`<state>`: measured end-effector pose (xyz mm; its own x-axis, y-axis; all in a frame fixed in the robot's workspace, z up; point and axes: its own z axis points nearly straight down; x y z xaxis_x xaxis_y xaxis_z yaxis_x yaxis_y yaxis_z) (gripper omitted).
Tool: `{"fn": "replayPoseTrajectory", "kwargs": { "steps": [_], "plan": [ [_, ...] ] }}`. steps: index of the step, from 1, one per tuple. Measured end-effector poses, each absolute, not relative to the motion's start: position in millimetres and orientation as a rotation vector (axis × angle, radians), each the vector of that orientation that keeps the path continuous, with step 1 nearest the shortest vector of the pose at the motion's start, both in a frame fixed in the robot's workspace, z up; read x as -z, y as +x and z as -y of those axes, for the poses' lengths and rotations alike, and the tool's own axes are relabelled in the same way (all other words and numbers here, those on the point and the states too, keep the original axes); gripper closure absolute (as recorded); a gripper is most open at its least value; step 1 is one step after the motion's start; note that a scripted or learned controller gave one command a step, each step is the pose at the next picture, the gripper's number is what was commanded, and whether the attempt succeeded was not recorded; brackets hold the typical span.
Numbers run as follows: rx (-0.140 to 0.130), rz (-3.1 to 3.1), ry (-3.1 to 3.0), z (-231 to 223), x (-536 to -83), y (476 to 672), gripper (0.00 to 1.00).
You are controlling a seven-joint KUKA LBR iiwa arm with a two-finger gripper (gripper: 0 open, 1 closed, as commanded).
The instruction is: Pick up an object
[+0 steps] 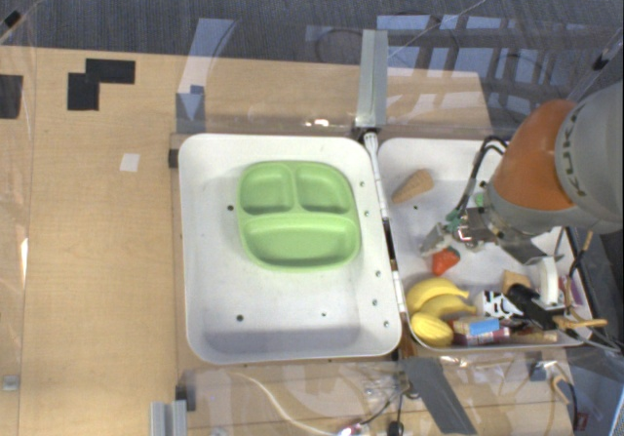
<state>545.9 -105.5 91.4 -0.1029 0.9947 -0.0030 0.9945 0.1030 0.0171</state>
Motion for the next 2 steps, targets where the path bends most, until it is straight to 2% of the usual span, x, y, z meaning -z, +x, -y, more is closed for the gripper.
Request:
{"fn": "replayPoseTrajectory", "kwargs": {
  "steps": [1,2],
  "plan": [
    [-0.028,-2.325,2.09,103,-103,548.3,1.0],
    [-0.007,-2.331,2.099,28,-242,583.8,1.0]
  ]
}}
